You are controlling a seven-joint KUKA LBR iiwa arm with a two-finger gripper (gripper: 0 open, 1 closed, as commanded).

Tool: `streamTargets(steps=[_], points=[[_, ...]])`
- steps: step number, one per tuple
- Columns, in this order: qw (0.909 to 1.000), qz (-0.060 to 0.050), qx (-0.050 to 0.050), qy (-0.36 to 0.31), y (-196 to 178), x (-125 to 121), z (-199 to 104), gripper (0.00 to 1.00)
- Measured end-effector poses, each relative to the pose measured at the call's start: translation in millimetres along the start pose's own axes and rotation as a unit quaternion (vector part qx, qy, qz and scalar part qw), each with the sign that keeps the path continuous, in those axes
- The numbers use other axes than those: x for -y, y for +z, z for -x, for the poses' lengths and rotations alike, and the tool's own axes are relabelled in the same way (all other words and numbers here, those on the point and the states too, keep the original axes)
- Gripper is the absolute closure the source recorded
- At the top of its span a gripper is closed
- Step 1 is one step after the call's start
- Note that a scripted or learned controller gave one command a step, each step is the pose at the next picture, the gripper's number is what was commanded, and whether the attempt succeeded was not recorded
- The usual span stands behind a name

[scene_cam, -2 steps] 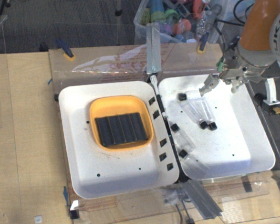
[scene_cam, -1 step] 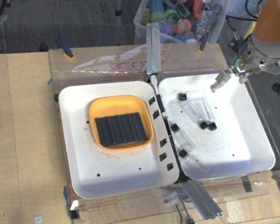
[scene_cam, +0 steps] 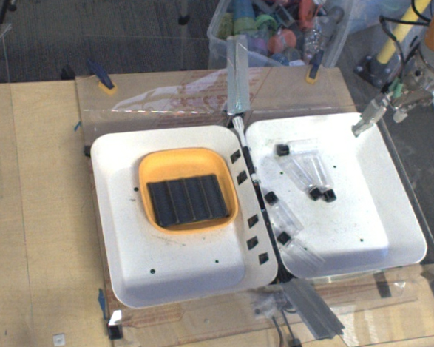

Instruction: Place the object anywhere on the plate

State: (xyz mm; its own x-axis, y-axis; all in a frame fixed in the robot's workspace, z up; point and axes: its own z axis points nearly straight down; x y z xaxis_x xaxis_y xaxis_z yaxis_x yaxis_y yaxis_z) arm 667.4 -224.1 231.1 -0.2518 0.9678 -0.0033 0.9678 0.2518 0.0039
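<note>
Hovering at the far right corner of the right bin [scene_cam: 396, 193]: jaws [scene_cam: 362, 125], state impossible to tell. Lying on the orange plate [scene_cam: 151, 168] in the left bin [scene_cam: 121, 235]: a dark ribbed block [scene_cam: 188, 200]. Resting in the right bin: clear tubes with black caps [scene_cam: 312, 176].

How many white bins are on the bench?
2. The left bin holds the orange plate with a dark ridged object; the right bin sits beside it.
</note>
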Motion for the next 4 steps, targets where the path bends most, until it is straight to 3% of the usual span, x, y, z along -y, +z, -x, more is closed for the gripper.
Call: streamTargets(steps=[1,2,3,4], points=[[0.9973,0.0,0.0,-0.073,-2,-2,-3,0.0],[0.9951,0.001,0.001,-0.099,-8,-2,-3,0.0],[0.98,0.001,0.0,-0.199,-10,-2,-2,0.0],[0.9666,0.002,0.001,-0.256,-26,-2,-3,0.0]])
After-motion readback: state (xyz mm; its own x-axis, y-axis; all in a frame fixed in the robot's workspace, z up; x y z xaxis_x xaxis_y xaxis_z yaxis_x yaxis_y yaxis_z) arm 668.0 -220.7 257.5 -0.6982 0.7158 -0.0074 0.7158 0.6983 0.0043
